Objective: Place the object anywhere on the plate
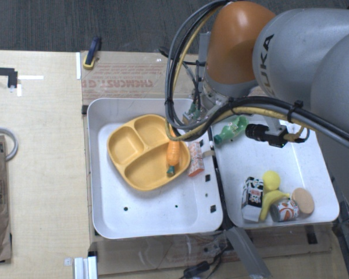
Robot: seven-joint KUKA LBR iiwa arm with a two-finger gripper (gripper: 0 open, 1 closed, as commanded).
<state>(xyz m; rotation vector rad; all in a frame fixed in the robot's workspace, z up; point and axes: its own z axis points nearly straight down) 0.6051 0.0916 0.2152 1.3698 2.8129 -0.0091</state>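
Observation:
A yellow divided plate (pixel 134 156) lies in the left bin (pixel 145 220), toward its back. An orange toy carrot (pixel 173 153) with a green tip rests in the plate's large compartment, against the right rim. Just right of the plate, a small pinkish box (pixel 195 159) stands on the bin floor by the divider. My gripper (pixel 196 110) hangs above the back edge between the two bins, behind a loop of cables and up and to the right of the carrot. Nothing can be seen held in it.
The right bin (pixel 314 156) holds a green item (pixel 230 129) near its back left. A cow-print carton (pixel 253 197), a yellow toy (pixel 271 186), a can (pixel 284 210) and a tan oval (pixel 303 199) sit at its front. The big arm overhangs that bin.

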